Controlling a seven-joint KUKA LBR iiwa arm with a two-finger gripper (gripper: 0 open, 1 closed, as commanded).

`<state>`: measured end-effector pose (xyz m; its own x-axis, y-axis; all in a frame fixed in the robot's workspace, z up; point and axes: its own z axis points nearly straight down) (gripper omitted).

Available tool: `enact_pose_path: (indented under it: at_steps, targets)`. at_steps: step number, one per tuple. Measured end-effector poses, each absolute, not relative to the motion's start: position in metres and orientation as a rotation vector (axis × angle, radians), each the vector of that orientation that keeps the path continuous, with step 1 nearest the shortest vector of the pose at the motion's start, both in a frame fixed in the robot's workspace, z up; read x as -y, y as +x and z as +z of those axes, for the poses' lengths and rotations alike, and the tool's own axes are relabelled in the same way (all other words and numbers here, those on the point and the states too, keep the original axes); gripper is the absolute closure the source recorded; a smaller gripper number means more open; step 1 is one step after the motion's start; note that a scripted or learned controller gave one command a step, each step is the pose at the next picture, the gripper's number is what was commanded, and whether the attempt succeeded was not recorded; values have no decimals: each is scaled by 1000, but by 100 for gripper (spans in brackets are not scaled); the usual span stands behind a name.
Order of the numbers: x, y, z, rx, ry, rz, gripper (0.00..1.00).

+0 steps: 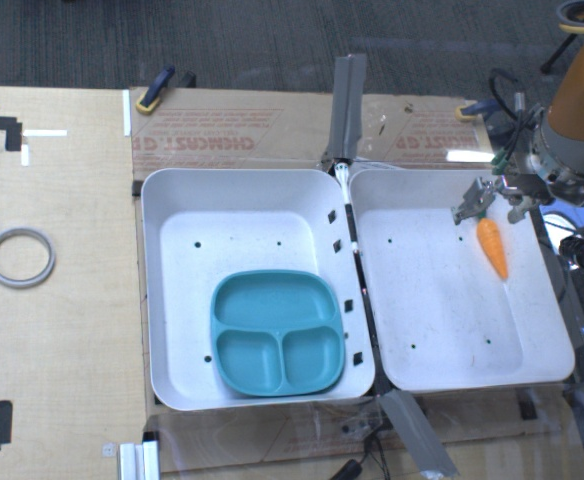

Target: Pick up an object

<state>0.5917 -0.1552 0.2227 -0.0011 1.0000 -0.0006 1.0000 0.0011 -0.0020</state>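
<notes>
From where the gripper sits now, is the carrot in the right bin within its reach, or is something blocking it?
Probably yes. The gripper hangs just above the top end of the carrot, which lies alone on the floor of the right bin. Nothing stands between them, though the bin's right wall is close by.

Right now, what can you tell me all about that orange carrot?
The carrot is small, orange and smooth, like a plastic toy. It lies on the floor of the right bin, near its far right side, with its thick end up by the gripper and its thin tip pointing toward the near edge. Whether the jaws touch it is unclear.
</notes>
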Motion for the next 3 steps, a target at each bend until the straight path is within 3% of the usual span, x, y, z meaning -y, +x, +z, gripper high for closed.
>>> enact_pose_path:
  at_steps: [1, 2, 3]
  targets:
    - [156, 627, 200, 2341, -2097, 2, 0]
    - [144, 659, 234, 2261, -2183, 2, 0]
    - [223, 634, 171, 2527, -1867, 3, 0]
